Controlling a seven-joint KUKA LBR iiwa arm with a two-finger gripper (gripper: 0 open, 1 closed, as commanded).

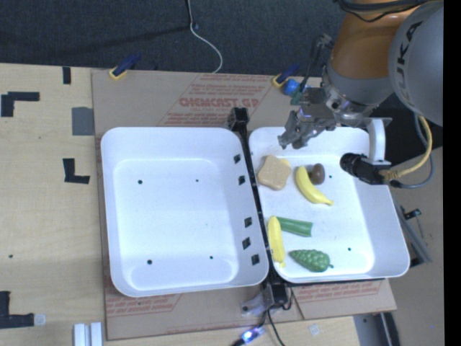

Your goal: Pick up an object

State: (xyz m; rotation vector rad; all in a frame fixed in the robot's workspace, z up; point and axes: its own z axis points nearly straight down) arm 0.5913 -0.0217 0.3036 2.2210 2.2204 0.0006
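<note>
We see the claw (294, 140) above the right white plastic bin's (374, 215) far edge; whether it is parted, we cannot tell. Nothing lifted yet; the yellow banana (311, 187) lies nearby.

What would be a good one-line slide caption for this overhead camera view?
Robot gripper poised over the right bin of toy foods, near a tan bread slice and banana.
</note>
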